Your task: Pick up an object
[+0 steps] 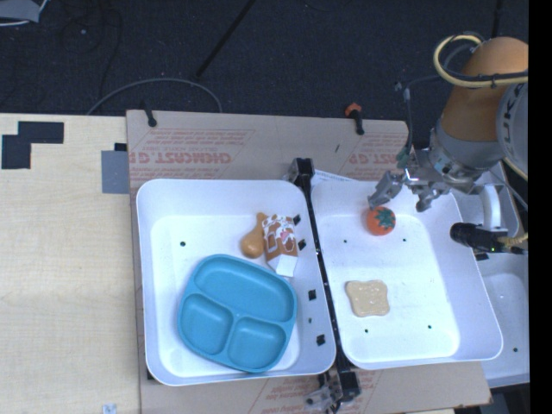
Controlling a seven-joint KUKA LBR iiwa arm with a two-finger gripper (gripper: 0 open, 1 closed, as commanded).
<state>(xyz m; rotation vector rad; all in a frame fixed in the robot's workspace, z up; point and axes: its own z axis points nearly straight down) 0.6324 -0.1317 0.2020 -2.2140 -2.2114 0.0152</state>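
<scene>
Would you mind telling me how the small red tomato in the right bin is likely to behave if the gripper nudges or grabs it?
The tomato looks round and smooth, so it would probably roll across the flat floor of the right bin if nudged. Its glossy curved skin may slip from the gripper unless squeezed across the middle. It seems a small toy, likely light.

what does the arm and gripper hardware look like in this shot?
Grey KUKA arm with a rounded orange band above the wrist and a pale yellowish cable loop beside it. The gripper is metallic grey with two slim fingers. No markings legible.
</scene>
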